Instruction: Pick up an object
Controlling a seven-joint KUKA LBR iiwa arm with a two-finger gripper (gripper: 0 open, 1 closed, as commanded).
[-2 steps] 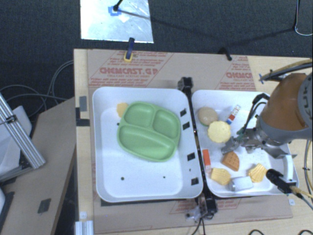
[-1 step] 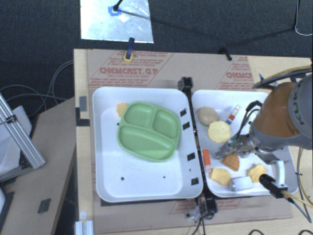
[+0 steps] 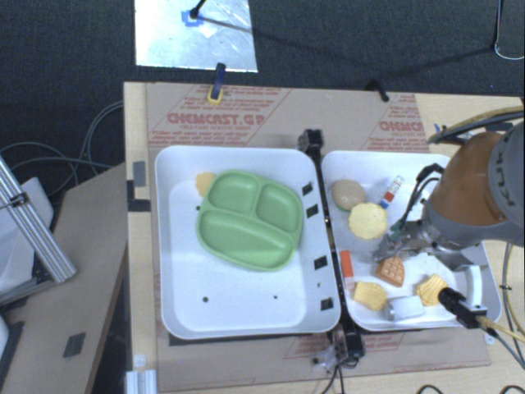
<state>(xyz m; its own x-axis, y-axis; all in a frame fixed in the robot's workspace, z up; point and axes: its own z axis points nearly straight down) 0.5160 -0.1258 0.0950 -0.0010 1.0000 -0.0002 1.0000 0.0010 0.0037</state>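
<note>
A: Target? Long axis?
B: Orange waffle-textured wedge (image 3: 391, 270), right bin (image 3: 459, 322), mid-floor; narrow end points toward the near rim.
A: Around it?
B: Yellow round piece (image 3: 367, 220), tan round piece (image 3: 348, 193), small tube (image 3: 393, 190), yellow wedge (image 3: 369, 295), white cylinder (image 3: 405, 307). Left bin (image 3: 176, 302) carries a green divided tray (image 3: 250, 218).
A: Arm?
B: Reaches in from the right, claw (image 3: 399, 240) low, just above the wedge. Can't tell its opening, or any hold.

"CHEMCAST GP" in red across the brown protective sheet (image 3: 246, 113) under the bins
</note>
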